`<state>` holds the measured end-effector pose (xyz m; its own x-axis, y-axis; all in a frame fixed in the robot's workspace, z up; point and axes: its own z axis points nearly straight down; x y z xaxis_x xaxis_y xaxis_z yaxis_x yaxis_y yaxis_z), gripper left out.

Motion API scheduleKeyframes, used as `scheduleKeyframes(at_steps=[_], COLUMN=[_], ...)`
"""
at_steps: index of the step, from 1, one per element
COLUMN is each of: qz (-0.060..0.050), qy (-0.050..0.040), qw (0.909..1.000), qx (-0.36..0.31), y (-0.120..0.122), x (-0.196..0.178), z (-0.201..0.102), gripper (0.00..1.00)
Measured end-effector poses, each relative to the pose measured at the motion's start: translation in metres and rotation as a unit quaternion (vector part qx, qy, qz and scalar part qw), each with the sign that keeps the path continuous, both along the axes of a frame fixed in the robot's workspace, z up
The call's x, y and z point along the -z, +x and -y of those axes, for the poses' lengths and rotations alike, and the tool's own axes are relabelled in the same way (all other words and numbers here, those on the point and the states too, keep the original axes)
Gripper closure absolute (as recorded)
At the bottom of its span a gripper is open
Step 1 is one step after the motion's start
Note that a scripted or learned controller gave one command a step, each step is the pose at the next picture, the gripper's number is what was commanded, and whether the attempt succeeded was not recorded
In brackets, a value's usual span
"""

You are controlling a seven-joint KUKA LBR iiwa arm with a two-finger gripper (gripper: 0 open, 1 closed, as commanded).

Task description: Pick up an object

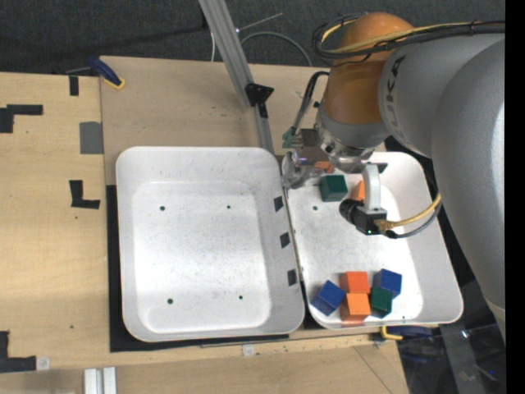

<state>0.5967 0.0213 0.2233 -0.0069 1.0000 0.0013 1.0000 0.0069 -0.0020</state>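
Observation:
My gripper (300, 167) hangs over the far left corner of the right bin (435, 245), mostly hidden under the grey wrist and orange band. A dark green block (332, 189) lies on the bin floor just right of and below the gripper, apart from it. A small orange piece (359, 190) peeks out beside a black fitting on the arm. At the bin's near edge sits a cluster of blocks: a blue one (328, 296), two orange ones (355, 282) (357, 305), a green one (380, 302) and another blue one (390, 282).
The left bin (131, 220) stands alongside, and the two bins' rims meet at a ridge (289, 236). A slanted metal pole (234, 48) rises behind the bins. A yellow cable (414, 218) loops from the arm over the right bin.

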Motion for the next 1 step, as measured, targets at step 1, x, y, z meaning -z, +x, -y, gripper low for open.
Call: scheduleKeyframes(at_steps=[1], qz=[0.000], qy=[0.0002], qw=[1.0000], qx=[0.000], y=[0.0018], x=[0.0059], z=[-0.0507], gripper=[1.00])
